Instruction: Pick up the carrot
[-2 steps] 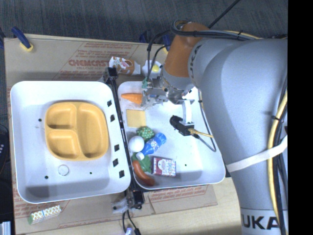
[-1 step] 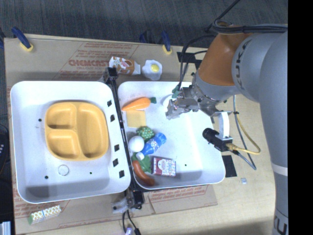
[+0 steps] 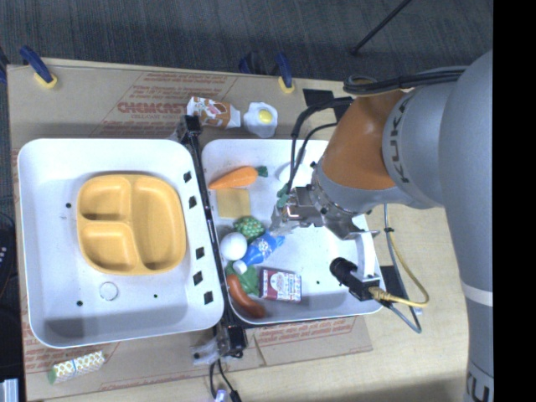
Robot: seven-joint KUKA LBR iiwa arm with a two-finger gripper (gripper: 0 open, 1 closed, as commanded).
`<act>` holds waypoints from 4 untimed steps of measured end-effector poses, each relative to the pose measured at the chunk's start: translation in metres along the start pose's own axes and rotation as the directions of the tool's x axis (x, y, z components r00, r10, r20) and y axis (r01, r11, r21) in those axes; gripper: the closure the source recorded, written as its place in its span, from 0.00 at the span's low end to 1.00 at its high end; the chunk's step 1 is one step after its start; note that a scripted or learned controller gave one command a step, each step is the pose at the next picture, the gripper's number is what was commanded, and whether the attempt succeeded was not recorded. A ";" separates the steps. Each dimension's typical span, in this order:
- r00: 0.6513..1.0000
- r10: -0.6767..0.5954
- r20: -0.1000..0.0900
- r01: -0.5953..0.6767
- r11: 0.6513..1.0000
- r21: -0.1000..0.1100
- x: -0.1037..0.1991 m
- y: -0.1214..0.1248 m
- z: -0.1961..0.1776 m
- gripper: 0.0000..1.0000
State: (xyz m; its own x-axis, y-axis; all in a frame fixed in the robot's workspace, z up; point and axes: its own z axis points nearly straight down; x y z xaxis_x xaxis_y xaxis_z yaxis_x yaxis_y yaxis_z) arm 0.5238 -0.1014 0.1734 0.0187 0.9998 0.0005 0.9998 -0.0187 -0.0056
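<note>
My grey arm with its orange band (image 3: 360, 145) reaches in from the right and bends down over the right-hand shallow white bin (image 3: 335, 306), the thick grey link filling the right side of the view and the wrist dropping toward the bin's middle. My gripper (image 3: 289, 210) hangs at the end of that wrist, low over the bin floor, just right of the cluster of toys; whether it is open or closed I cannot tell from this angle, and I see nothing held in it. The orange carrot with a small green top (image 3: 234, 177) lies on its side in the upper left part of the same bin, pointing left toward the bin's dividing edge, up and to the left of my gripper and apart from it. Just below the carrot sits a pale yellow square block (image 3: 234, 203), and below that a green leafy toy (image 3: 249, 226), a white ball-like object (image 3: 233, 246), a blue and white bottle (image 3: 262, 248), a red box with a printed label (image 3: 280, 285) and a reddish sausage-shaped toy (image 3: 244, 296) near the bin's lower left corner. The left-hand white bin (image 3: 50, 308) holds a yellow divided tray (image 3: 131, 222). On the cardboard-covered tabletop (image 3: 100, 99) beyond the bins stand a small brown and white carton (image 3: 209, 112) and a white and yellow object (image 3: 261, 119).
</note>
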 end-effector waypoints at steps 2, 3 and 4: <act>0.998 0.069 0.000 -0.069 0.998 -0.001 0.057 -0.049 -0.040 1.00; 0.999 0.052 0.000 -0.052 0.999 -0.003 0.025 -0.049 -0.093 1.00; 0.996 0.091 0.001 -0.091 0.996 -0.004 0.048 -0.049 -0.097 1.00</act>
State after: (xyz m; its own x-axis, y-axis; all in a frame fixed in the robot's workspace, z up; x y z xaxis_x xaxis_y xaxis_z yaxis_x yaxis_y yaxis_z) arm 0.4766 -0.0526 0.2703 0.1095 0.9940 -0.0007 0.9940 -0.1095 -0.0017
